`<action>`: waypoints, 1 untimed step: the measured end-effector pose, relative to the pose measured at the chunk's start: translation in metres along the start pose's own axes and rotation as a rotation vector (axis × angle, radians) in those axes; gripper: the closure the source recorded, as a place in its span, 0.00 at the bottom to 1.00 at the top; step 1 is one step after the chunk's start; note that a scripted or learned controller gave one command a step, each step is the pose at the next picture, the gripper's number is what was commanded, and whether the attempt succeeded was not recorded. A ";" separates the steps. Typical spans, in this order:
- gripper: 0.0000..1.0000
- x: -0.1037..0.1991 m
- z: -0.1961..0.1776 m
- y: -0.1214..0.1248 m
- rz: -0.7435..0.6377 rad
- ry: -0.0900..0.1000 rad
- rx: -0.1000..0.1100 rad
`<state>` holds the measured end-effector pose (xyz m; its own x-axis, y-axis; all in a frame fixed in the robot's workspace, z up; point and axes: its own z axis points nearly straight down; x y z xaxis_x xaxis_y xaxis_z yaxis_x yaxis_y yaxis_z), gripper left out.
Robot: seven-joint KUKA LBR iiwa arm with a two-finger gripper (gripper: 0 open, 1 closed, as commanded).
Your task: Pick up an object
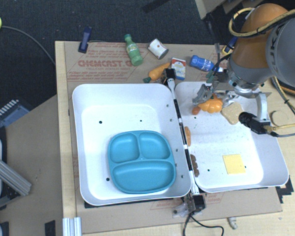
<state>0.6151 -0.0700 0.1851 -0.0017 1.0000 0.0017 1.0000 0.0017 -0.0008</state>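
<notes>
My gripper (215, 96) hangs low over the far left corner of the right bin (265, 173). It is open, its fingers spread to either side of an orange toy (212, 105) that lies on the bin floor just below it. A tan bread-like piece (231, 113) rests right beside the orange toy, to its right. A flat yellow square (234, 163) lies nearer the front of the same bin. The left bin (88, 107) holds a blue divided plate (141, 161).
A small sausage-like item (187, 134) and a brown bit (195, 170) lie along the divider between the bins. Behind the bins are a green bottle (133, 50), a white can (158, 48), a blue bottle (202, 62) and a small carton (178, 68). A black cable connector (250, 122) sticks out right of the gripper.
</notes>
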 end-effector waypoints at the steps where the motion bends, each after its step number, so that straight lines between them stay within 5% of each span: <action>1: 1.00 0.052 -0.017 -0.055 0.001 -0.001 0.002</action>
